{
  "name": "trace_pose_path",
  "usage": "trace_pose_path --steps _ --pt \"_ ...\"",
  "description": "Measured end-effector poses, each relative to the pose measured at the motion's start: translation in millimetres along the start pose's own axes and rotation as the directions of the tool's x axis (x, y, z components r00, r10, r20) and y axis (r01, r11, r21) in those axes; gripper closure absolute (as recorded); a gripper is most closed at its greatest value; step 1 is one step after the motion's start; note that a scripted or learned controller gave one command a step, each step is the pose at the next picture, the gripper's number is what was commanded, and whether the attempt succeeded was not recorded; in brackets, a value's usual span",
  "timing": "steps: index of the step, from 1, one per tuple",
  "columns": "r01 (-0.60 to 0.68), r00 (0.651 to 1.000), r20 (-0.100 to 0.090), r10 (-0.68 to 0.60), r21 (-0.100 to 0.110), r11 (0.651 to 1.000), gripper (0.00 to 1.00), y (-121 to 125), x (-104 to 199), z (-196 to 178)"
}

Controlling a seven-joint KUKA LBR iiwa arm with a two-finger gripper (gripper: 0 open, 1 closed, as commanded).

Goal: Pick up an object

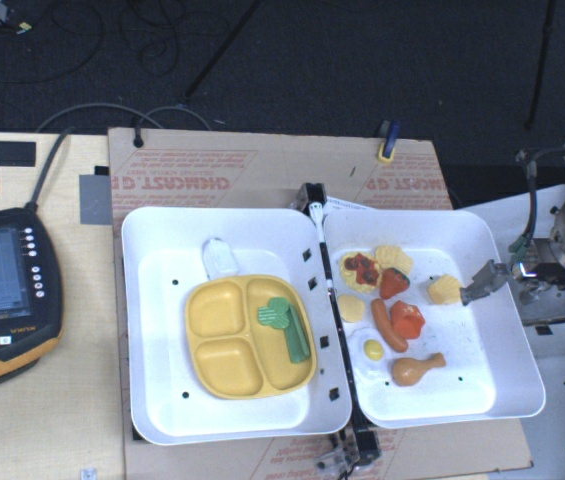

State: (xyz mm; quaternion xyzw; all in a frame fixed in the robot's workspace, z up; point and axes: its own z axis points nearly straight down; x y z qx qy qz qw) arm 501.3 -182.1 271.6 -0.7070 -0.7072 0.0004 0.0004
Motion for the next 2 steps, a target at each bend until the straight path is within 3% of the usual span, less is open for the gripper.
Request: trace_pose_path --steps 1,2 --pt "0.0 1.0 -0.001 0.0 0.002 1.0 1.0 -0.3 -1.1 -9.6" --pt "0.005 1.0 -0.003 -0.005 0.0 1.0 1.0 -26.0 53.4 -36.2"
